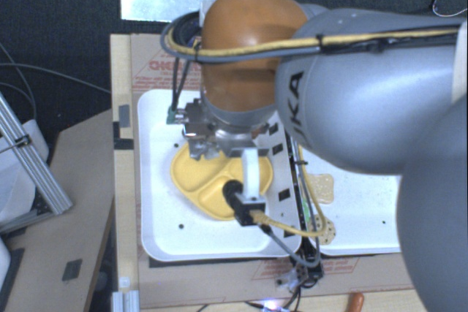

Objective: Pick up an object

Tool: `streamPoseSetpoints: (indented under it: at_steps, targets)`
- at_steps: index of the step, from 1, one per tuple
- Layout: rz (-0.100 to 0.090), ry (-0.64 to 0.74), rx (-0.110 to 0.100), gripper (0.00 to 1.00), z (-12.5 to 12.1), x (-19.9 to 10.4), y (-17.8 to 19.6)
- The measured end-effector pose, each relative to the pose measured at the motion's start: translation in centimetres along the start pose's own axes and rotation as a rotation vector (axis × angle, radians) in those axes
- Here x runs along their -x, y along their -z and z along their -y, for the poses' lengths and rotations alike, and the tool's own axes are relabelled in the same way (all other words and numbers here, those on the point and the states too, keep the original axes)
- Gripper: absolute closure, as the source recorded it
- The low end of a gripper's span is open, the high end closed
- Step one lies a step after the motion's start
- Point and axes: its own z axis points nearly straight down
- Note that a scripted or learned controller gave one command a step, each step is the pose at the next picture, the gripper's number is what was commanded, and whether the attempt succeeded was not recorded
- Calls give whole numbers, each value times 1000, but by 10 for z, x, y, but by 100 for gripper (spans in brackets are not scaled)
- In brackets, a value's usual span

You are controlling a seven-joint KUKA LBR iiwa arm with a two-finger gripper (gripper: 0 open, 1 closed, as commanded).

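My gripper (208, 150) hangs over the yellow dish (191, 180) in the left bin (157, 230); apart or together, I cannot tell. I'd pinch its rim.

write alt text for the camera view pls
The grey arm, reaching in from the right, hangs low over a yellow dish in the left bin, hiding much of both bins. A small tan piece lies in the right bin.

Two white bins (157, 157) (365, 223), one yellow dish (191, 175), one tan piece (322, 186)
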Motion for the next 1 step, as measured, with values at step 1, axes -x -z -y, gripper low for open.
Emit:
streamPoseSetpoints:
  at_steps: [1]
  targets:
    - [-2, -6, 7, 100, -2, 4, 15]
